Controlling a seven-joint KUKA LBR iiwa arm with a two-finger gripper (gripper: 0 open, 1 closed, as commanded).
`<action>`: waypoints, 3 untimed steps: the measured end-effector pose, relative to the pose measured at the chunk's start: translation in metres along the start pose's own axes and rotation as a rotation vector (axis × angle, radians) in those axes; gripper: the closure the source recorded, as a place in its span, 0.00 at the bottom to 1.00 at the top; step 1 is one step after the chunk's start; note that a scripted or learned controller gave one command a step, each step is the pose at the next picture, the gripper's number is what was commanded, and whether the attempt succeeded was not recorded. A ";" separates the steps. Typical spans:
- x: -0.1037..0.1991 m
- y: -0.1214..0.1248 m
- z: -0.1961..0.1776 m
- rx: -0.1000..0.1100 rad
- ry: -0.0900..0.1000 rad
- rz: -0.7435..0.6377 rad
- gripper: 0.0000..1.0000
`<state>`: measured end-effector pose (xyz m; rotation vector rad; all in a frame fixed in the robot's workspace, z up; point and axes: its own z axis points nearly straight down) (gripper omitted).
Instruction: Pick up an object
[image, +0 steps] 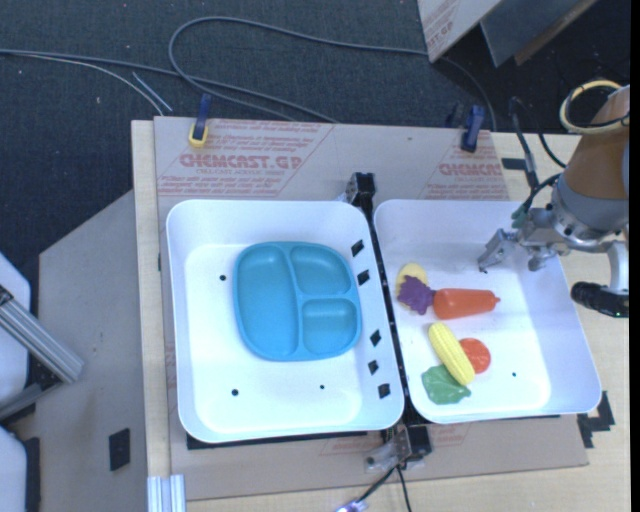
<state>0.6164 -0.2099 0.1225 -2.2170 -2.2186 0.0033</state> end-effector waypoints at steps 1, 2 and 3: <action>0.000 0.002 -0.014 -0.007 -0.002 -0.001 1.00; -0.010 0.002 -0.073 -0.011 -0.005 0.000 1.00; -0.010 0.002 -0.100 -0.009 -0.003 0.000 1.00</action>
